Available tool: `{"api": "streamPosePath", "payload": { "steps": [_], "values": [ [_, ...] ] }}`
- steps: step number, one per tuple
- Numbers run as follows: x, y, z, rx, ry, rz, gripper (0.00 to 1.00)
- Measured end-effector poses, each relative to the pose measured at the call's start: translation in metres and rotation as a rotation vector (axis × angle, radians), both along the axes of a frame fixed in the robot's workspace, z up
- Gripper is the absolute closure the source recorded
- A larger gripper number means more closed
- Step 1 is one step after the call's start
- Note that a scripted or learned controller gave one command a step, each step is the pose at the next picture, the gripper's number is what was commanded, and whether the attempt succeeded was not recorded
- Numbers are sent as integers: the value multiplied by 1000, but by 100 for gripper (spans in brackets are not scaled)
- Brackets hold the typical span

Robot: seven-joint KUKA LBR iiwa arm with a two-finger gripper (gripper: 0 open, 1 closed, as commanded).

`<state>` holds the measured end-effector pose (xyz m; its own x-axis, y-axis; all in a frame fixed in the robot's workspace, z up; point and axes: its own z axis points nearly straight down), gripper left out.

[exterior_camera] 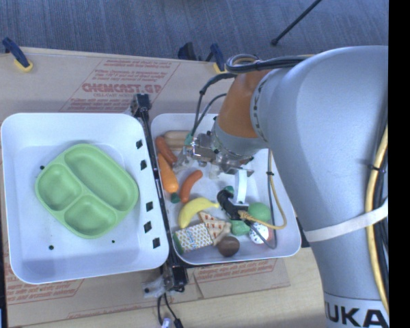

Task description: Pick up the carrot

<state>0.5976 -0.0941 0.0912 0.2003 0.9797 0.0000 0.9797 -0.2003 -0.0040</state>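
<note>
A tabletop (pixel 68 80) covered in brown cardboard printed with red lettering sits on a dark blue-grey carpeted floor (pixel 123 9). Blue clamps (pixel 17 53) grip the cardboard's far edge. A thin dark rod (pixel 307 9) slants across the carpet. Even, soft light.

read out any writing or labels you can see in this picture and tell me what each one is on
"CHEMCAST GP": red print on the brown protective sheet that covers the bench, above the left bin.
Smaller red lines around it, and more along the sheet's lower edge: too small to read.
"UKA": dark letters on the arm's base, cut off at the frame's bottom edge.
</note>
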Motion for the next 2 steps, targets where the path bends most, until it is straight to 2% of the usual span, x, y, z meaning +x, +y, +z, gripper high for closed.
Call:
{"api": "streamPosePath", "payload": {
  "steps": [1,2],
  "values": [
    [-29,76,100,0,1,-179,0],
    [-86,108,100,-1,3,-182,0]
  ]
}}
